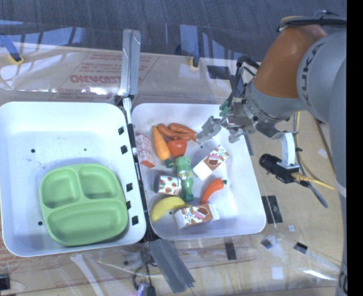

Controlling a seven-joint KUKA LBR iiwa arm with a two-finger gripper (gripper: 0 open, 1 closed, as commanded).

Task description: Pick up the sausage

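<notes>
The sausage (177, 129) is a pair of orange-red links lying in the right bin (249, 193), near its far edge. An orange carrot (159, 143) and a red tomato (177, 147) lie against it. My gripper (220, 132) hangs over the bin's far right part, just right of the sausage. Its fingers are spread, the left fingertip (205, 130) close to the sausage's right end. Nothing sits between them.
The right bin also holds a green bottle (183, 169), small cartons (211, 161) (169, 185) (196, 214), a banana (167, 208), a red-orange pepper (211, 190) and a packet (145, 151). A green divided plate (82, 203) lies in the left bin (21, 134).
</notes>
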